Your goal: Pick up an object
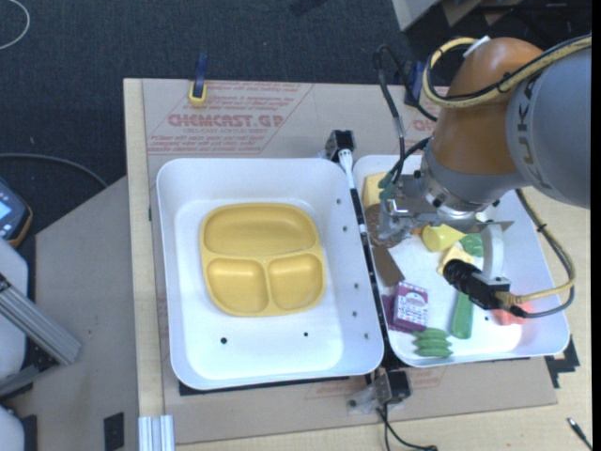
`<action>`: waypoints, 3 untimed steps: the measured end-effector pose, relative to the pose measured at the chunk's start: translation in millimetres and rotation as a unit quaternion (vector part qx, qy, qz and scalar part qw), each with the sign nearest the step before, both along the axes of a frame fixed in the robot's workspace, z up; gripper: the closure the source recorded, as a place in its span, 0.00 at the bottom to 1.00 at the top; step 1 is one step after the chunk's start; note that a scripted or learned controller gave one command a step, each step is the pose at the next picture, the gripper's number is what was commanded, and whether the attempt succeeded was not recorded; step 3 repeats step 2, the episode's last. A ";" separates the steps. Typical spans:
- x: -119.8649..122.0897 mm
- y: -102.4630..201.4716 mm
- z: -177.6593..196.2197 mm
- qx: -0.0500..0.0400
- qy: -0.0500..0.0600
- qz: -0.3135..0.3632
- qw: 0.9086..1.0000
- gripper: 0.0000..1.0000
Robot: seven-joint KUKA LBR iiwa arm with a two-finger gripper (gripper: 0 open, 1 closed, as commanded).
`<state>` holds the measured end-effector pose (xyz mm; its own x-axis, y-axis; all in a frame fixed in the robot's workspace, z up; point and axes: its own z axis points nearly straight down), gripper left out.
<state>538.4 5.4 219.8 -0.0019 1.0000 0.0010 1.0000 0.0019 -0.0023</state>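
- Right bin (540, 332), the landmark: gripper (394, 216) low over its upper-left corner, beneath the arm (507, 111); finger state impossible to tell.
- Inside it: purple packet (410, 306) at the left wall, green pea pod (433, 344) near the front edge, green stick (462, 316), yellow piece (439, 238) just right of the gripper.
- Left of it: left bin (178, 280) holding a yellow divided plate (262, 257).

Two bins sit side by side on a table (150, 365). The left bin (178, 280) holds a divided plate (261, 257). The right bin (540, 252) holds a packet (409, 307), a pea pod (432, 344) in front of it, and other items beneath the arm (507, 111).
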 end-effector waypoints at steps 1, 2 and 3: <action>19.6 -0.3 2.0 -0.001 -0.003 0.000 1.000 1.00; 16.9 4.0 9.4 -0.001 -0.003 0.000 1.000 1.00; 16.9 4.0 9.4 -0.001 -0.003 0.000 1.000 1.00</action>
